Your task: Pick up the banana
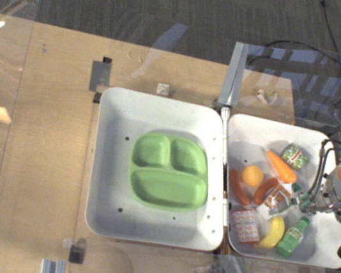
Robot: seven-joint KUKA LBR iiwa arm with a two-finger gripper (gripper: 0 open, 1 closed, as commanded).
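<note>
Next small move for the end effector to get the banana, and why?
Probably shift the end effector down-left in the camera view, over the yellow curved banana. It sits above the banana, nearer the red-and-white packet, and the green plastic bottle crowds the banana's right side.

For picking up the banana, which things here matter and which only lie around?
Belongs to the job:
banana
gripper
right bin

Just lying about:
green tray
left bin
carrot
orange
green bottle
</note>
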